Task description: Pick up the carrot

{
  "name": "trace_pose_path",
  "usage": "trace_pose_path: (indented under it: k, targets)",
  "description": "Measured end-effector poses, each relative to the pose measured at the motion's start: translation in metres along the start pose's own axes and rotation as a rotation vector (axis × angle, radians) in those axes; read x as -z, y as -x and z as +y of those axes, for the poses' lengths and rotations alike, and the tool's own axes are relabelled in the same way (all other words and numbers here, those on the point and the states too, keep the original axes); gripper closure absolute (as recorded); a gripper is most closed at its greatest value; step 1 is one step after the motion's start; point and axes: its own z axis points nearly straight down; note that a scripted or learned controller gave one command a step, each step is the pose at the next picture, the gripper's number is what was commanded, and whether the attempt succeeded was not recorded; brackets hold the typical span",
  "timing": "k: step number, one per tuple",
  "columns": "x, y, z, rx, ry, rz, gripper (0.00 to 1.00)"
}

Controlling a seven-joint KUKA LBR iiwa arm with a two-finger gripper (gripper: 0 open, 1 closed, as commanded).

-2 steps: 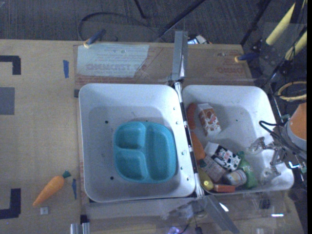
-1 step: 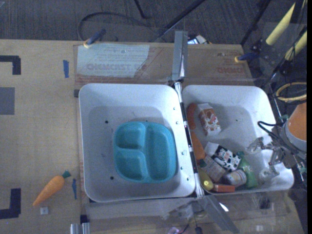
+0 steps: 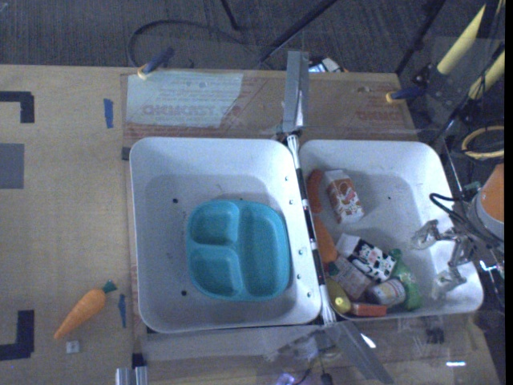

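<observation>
Camera view: the carrot is lying on the bench outside the left bin, while the gripper is hovering over the right bin, fingers spread and holding nothing. Judged light, rigid and smooth, the tapered toy is best pinched across its thick orange middle.

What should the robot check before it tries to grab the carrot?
1. Carrot found: ok. The carrot lies on the bench, outside both bins, by the left bin.
2. Carrot free of clutter: ok, nothing touches it.
3. Gripper near carrot: not ok. The gripper is over the right bin, far across.
4. Gripper free of any item: ok, nothing between its fingers.
5. Path: cannot tell. The blue tray sits in the left bin between them.
</observation>
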Motion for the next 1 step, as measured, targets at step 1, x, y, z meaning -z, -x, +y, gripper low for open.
trace_pose_path:
  k: [1]
  targets:
    - [-0.0044, 0.0001, 0.0011, 0.183, 0.001, 0.001, 0.0]
